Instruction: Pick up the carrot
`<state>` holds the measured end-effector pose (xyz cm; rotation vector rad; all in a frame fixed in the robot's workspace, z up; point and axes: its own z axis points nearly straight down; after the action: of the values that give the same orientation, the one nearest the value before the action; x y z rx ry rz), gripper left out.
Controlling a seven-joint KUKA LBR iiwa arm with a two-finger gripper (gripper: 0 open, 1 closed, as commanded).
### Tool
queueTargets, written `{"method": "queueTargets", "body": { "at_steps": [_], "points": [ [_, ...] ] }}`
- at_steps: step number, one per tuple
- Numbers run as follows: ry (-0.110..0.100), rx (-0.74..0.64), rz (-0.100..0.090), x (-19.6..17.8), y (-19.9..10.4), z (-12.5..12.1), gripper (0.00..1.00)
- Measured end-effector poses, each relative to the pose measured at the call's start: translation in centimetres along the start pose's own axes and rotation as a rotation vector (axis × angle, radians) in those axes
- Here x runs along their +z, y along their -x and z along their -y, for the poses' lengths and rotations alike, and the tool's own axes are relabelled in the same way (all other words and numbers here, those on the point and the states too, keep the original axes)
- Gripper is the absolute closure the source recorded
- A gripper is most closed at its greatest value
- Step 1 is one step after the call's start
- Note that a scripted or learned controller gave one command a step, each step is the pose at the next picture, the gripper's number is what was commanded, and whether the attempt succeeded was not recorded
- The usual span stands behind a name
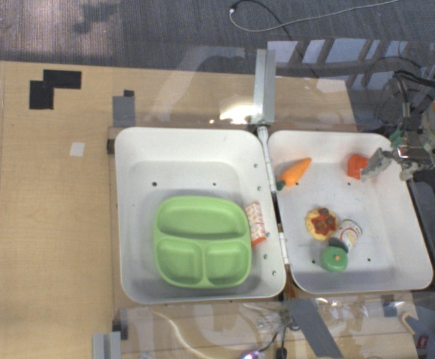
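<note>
The carrot, orange with a green end, lies tilted near the upper left corner of the right bin, close to the divider between the bins. My gripper hangs at the right bin's upper right edge, well to the right of the carrot. A small red-orange object lies just to the gripper's left, between it and the carrot. Nothing shows held in the gripper.
The right bin also holds a pizza-like toy, a small white can and a green round item. In the left bin sit a green divided plate and a small packet.
</note>
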<state>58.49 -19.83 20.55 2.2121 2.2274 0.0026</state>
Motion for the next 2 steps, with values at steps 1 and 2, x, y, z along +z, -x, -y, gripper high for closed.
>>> {"method": "queueTargets", "body": {
  "at_steps": [1, 2],
  "points": [
    [0.002, 0.125, 0.001, -3.2, 0.7, -1.5, 0.0],
    [-0.001, 0.096, -0.001, 5.9, -4.6, -3.2, 0.0]
  ]
}}
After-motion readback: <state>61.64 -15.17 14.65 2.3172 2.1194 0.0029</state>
